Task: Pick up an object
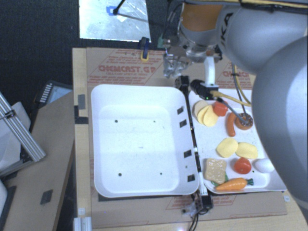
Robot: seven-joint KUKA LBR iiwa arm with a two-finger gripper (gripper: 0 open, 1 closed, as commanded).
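Note:
The right bin (208,143) holds toy food: pale yellow slices (206,114), a small red tomato (220,109), an orange sausage (231,124), a brown ring (244,122), two yellow pieces (226,147) (247,150), a second tomato (242,165), a white egg (263,165), a tan cracker (215,169) and a carrot (232,184). My gripper (174,70) hangs over the cardboard just behind the bins, near the back end of the strip between them. I see nothing held in it. The arm covers the right bin's far right side.
The left bin (98,129) lies beside the right one on a printed cardboard sheet (125,67). A blue and yellow clamp (144,49) sits at the sheet's back edge. A shiny plate (113,13) lies behind it.

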